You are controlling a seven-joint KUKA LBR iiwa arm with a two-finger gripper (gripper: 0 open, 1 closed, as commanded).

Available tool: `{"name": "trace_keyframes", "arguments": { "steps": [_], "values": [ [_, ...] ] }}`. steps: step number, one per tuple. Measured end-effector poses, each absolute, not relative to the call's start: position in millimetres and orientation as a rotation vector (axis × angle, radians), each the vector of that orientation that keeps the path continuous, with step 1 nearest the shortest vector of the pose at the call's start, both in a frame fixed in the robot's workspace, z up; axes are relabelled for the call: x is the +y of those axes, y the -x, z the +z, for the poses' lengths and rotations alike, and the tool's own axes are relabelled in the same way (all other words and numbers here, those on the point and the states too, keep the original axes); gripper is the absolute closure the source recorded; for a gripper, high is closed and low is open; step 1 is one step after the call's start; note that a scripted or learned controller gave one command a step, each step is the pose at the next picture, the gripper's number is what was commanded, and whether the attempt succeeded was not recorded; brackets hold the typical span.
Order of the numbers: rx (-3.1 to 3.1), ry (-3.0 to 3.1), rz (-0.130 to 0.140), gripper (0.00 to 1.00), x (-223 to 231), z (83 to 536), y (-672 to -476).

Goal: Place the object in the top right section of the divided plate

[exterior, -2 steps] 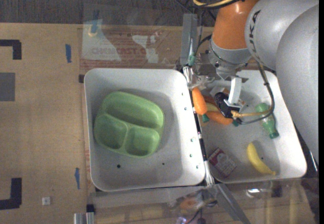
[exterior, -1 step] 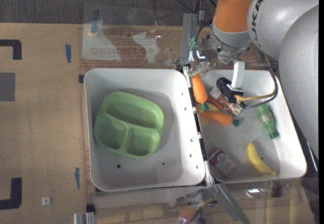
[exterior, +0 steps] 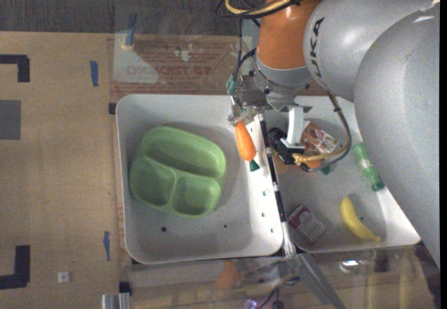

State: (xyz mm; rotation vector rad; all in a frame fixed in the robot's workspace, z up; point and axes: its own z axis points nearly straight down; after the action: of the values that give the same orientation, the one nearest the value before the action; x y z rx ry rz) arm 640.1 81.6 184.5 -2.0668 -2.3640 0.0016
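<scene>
A green divided plate (exterior: pixel 155 141) with three sections lies in the left white bin (exterior: pixel 181 238). My gripper (exterior: pixel 242 120) hangs over that bin's right edge, just right of the plate. It is shut on the top end of an orange toy carrot (exterior: pixel 244 142). The carrot points down in the view, with its green tip (exterior: pixel 253 165) near the rim between the two bins. It hangs apart from the plate.
The right bin (exterior: pixel 328 196) holds a snack packet (exterior: pixel 319 140), a green bottle (exterior: pixel 366 166), a yellow banana (exterior: pixel 356 219) and a small red and white packet (exterior: pixel 306 222). The arm's body covers the upper right.
</scene>
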Motion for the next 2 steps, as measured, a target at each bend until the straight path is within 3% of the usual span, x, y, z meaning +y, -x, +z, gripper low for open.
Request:
{"name": "trace_keyframes", "arguments": {
  "steps": [1,2],
  "values": [
    [-2.397,2.028,0.002,1.00,139,208,-604.3],
    [-2.326,2.114,-0.002,1.00,176,279,-634.6]
  ]
}}
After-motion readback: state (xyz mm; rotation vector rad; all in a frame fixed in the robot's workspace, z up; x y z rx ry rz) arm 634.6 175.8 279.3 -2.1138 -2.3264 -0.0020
